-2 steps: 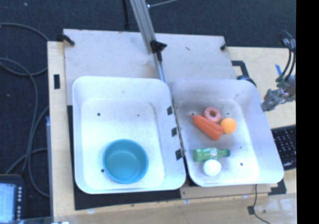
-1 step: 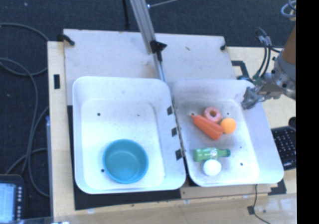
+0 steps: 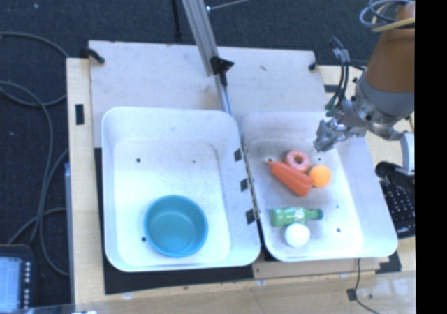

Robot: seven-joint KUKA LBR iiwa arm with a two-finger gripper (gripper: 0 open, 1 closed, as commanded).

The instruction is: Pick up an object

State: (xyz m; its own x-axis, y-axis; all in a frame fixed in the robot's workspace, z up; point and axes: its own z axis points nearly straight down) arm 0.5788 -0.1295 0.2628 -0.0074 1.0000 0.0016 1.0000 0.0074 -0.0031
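Observation:
The right bin [image 3: 363, 187] holds a carrot [image 3: 290, 176], a pink ring [image 3: 298, 160], a small orange ball [image 3: 320, 176], a green bottle [image 3: 295, 216] lying on its side and a white ball [image 3: 297, 235]. My gripper [image 3: 325, 139] hangs over the bin's upper right part, just up and right of the pink ring and above the orange ball. Nothing shows between its tips. The arm, grey with an orange band [image 3: 391, 54], comes in from the right.
The left bin [image 3: 126, 138] holds a blue bowl [image 3: 175, 225] at its front. A slanted metal pole [image 3: 202, 26] rises behind the bins. A black keyboard [image 3: 398, 197] lies at the right edge of the bench.

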